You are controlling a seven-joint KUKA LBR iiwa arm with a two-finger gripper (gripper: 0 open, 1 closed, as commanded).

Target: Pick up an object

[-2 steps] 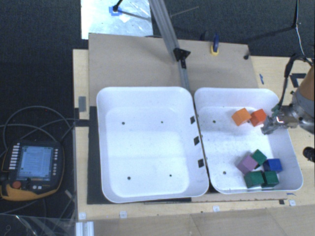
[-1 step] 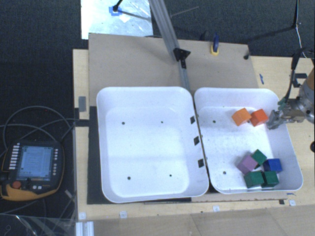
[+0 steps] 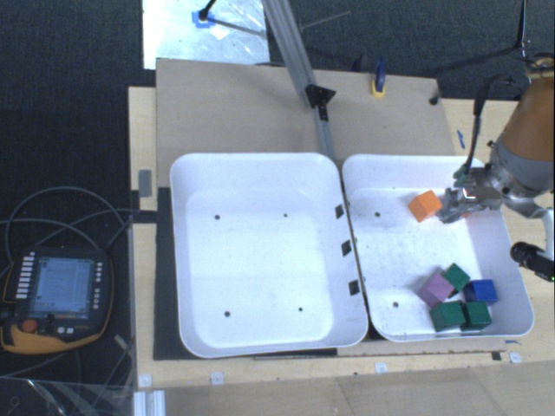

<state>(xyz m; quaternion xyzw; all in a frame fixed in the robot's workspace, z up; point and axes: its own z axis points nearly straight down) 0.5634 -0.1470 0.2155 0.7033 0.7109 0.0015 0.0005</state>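
Observation:
In the right bin [image 3: 408, 173], an orange block [image 3: 424, 205] lies near the back. My gripper [image 3: 453, 208] hangs low just to its right, close to or touching it. A small red patch shows right of the gripper. At the bin's front right corner, a purple block [image 3: 434, 289], three green blocks [image 3: 457, 277] [image 3: 447, 317] [image 3: 475, 316] and a blue block [image 3: 480, 291] sit packed together.
The left bin [image 3: 195, 176] stands beside the right one, with black clips [image 3: 345, 247] along the shared wall. A slanted metal pole [image 3: 295, 50] crosses the bench behind the bins. A teach pendant [image 3: 57, 297] lies at the far left on the floor.

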